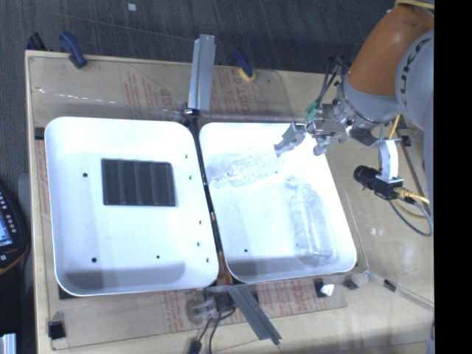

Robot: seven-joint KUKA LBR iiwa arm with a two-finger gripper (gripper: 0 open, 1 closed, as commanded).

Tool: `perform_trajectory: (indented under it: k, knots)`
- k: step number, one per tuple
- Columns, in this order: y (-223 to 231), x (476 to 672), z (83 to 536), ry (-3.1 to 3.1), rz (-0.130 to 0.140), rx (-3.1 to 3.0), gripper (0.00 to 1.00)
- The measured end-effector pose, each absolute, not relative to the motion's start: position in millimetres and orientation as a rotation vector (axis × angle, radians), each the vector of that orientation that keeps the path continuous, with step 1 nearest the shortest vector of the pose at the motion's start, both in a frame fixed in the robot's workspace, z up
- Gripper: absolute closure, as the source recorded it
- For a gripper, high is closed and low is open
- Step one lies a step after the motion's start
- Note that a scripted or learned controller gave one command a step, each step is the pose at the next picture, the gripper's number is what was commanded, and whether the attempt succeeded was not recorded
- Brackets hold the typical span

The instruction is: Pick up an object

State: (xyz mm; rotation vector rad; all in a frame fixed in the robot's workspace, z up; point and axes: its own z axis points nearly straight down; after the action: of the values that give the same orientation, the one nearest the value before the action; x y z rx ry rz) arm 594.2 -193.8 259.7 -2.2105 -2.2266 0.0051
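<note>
Camera view: the gripper (304, 140) hangs over the far right corner of the right bin (341, 227), fingers (286, 143) spread apart with nothing between them. One clear plastic bottle (242, 168) lies just left of and below the fingers, on its side. A second clear bottle (308, 223) lies well nearer the camera, lengthwise. The left bin (66, 198) holds a dark ribbed block (139, 182), far left of the fingers.

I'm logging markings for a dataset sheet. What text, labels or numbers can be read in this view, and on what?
"KU": dark letters on the arm's grey casing, cut off at the edge.
Faint reddish print on the bench board: too blurred to read.
Clear bottles in the right bin: no legible label.
</note>
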Motion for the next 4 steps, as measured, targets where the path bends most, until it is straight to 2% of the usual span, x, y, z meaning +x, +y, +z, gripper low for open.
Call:
perform_trajectory:
  k: [1,2,3,4]
  knots:
    - [-210.8,548.1,277.3,-1.638,0.006,-2.673,0.0]
    - [-209.4,548.7,286.5,-1.648,0.009,-2.663,1.0]
    - [-188.8,585.2,184.5,-1.722,0.008,-2.622,1.0]
    - [-188.1,585.6,194.3,-1.727,0.009,-2.616,1.0]
